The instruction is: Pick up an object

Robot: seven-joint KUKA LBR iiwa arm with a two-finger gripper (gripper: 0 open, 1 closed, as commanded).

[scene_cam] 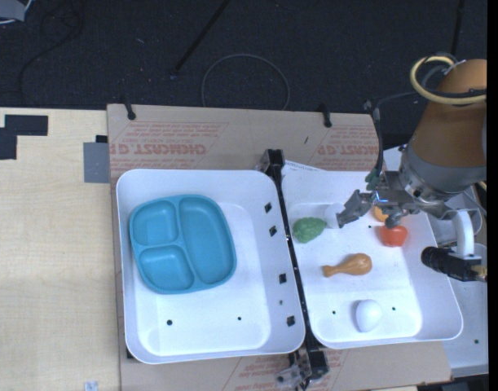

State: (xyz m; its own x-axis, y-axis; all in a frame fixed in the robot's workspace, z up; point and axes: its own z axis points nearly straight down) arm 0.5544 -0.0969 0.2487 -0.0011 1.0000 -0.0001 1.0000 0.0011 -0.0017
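Cardboard sheet (232,141) under the bins: red-brown print along its far edge, upside down from this camera. Left block reads roughly "CHEMCAST G.P"; exact letters uncertain. Right block, near the arm, shows the same style, partly hidden. More red print on the cardboard's near edge, too cut off to read.

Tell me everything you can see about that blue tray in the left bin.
The blue tray is a light blue, rounded-corner plate that looks like plastic, divided by raised ridges into three compartments: two smaller ones on the left side and a larger one on the right. It lies flat, slightly turned, on the floor of the left bin, toward its upper left part. Nothing sits in its compartments, and nothing touches it but the bin beneath.
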